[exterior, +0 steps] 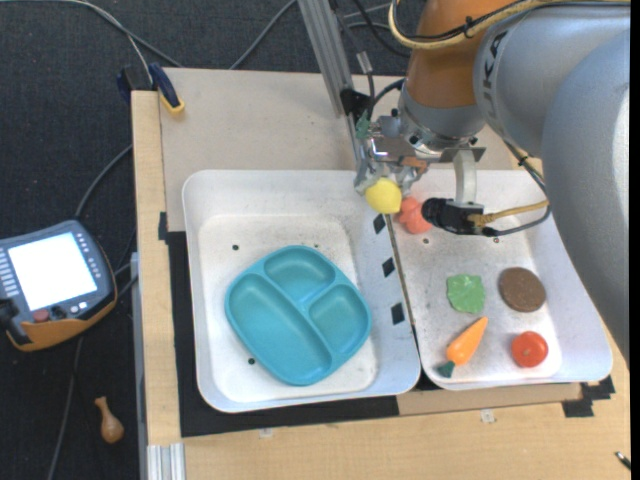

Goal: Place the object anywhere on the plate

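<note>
Yellow object point(383, 195), a small rounded item resembling a lemon, sits between the fingers of the gripper point(385, 180), which is clamped on it from above. The held object hangs over the far end of the ridge where the two white bins meet, near the back rim of the left bin point(260, 183). The grey arm point(560, 58) with its orange band point(455, 43) reaches in from the right and points the gripper downward. The plate point(297, 313), a blue tray with three compartments, lies in the left bin, toward its near side and well apart from the held object; its compartments hold nothing. The right bin point(590, 353) contains several items: a pinkish-orange piece point(414, 218) near the back, just beside the held object; a green piece point(465, 293) in the middle; a brown disc point(522, 290) to its right; a carrot point(466, 342) lying at a slant near the front; and a red tomato-like ball point(529, 349) beside the carrot. A black fitting point(450, 214) with a cable stands just right of the pinkish-orange piece. A handheld control pendant point(52, 283) with a bright screen lies off the bench at the left.
</note>
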Motion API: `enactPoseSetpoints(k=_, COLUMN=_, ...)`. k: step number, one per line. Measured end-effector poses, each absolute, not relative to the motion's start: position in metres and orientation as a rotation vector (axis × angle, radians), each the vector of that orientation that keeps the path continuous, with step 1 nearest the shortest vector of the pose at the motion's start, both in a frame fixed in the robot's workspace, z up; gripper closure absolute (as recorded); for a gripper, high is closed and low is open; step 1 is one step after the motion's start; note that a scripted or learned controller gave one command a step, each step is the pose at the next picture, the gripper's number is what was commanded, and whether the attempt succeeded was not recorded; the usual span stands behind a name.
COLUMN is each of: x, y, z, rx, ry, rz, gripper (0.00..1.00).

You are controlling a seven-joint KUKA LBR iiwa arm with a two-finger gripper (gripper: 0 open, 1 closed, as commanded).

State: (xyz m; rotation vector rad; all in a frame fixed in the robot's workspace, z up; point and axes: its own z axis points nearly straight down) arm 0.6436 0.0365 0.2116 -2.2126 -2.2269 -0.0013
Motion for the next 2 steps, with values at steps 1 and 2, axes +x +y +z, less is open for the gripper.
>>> enactPoseSetpoints(k=1, x=0.641, y=0.088, z=0.21, rx=-2.213, ry=-2.227, rz=-0.002, gripper=1.0)
enactPoseSetpoints(k=2, x=0.64, y=0.137, z=0.217, rx=-2.214, ry=-2.228, rz=-0.004, gripper=1.0)
